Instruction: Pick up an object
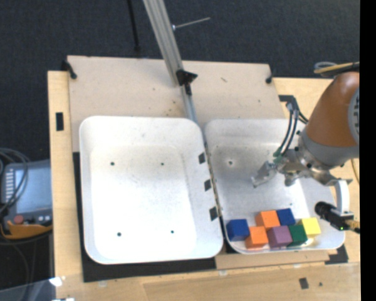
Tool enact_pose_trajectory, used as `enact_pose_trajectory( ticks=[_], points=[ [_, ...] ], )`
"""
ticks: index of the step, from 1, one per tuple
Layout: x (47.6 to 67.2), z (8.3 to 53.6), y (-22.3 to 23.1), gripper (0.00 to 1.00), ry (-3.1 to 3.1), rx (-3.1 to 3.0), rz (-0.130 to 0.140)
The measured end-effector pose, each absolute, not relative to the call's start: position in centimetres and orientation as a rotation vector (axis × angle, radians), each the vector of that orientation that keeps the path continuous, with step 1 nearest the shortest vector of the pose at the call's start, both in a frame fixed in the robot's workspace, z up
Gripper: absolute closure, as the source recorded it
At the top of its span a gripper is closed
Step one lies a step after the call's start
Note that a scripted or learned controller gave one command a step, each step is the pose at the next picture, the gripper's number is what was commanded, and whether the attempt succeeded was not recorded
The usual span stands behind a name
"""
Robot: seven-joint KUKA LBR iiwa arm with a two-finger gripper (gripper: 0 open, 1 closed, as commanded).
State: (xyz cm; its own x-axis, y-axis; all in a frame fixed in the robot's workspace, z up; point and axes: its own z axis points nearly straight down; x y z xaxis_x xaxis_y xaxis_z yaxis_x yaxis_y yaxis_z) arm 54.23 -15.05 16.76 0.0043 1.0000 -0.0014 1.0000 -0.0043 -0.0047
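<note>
Several small coloured blocks lie bunched along the near edge of the right bin (238,143): a blue block (237,229), two orange blocks (268,218) (257,236), a second blue one (286,216), a purple block (279,235), a green block (297,233) and a yellow block (311,226). My gripper (263,175) hangs over the middle of the right bin, a little beyond the blocks and apart from them. It points toward the left. I see nothing held in it.
The left bin (144,187) lies beside the right one. A slanted metal pole (166,39) rises from the bench behind the bins. A control pendant (25,196) with cables sits off the bench's left side.
</note>
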Motion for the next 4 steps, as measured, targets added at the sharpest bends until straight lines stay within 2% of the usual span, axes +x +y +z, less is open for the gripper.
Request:
enact_pose_trajectory(
  ticks=[2, 3, 4],
  points=[
    [54.3, 9.7, -15.8, 0.0, -2.219, -2.229, 0.001],
    [54.5, 11.0, -15.8, 1.0, -2.213, -2.24, -0.008],
    [54.8, 15.9, -15.0, 1.0, -2.229, -2.221, -0.006]
  ],
)
